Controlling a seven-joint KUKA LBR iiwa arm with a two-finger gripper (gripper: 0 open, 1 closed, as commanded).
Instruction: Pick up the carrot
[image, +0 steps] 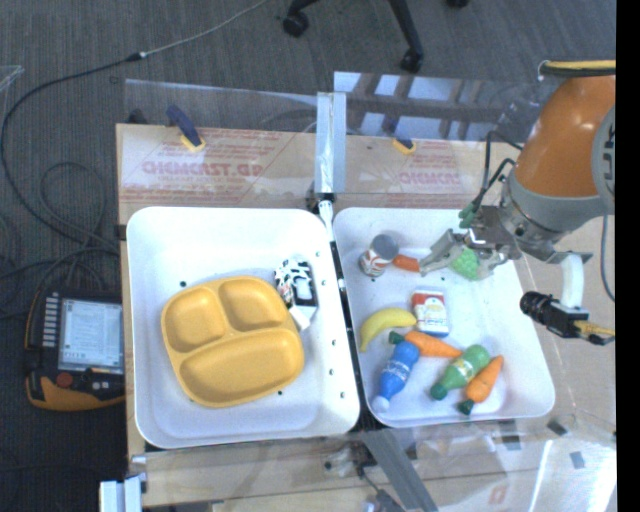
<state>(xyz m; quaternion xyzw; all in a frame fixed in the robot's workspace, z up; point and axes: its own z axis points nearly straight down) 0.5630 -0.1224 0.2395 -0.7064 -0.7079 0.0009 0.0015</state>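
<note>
gripper (452, 252) hovering low over the upper part of the right bin (540, 385), fingers apart, nothing between them. green round thing (466, 263) sitting right under its far side, small orange-handled piece (404, 264) just beside its near tip, with a round grey-and-red knob (378, 254) at that piece's end.

two carrots down there: one (434, 345) lying mid-bin, green end touching the banana (384, 325) and the blue bottle (397, 370); another (482, 381) near the front right corner, pressed up against the green bottle (459, 371). both well apart from the gripper.

risks from here: closing at this spot likely to catch the green thing or the orange-handled piece, not a carrot. orange colour on three things, easy mix-up. descending on the mid-bin carrot, likely to bump the small red-and-white box (432, 312) or drag the banana along. corner carrot crowded by the green bottle and the bin wall, little room for fingers, possible double grab or slip.

hard to read: finger tips blurred against the white bin, exact gap unclear. green thing partly covered by the gripper, shape not certain. black-and-white carton (297, 285) in the left bin, beside the yellow tray (233, 340), too small to identify.
</note>
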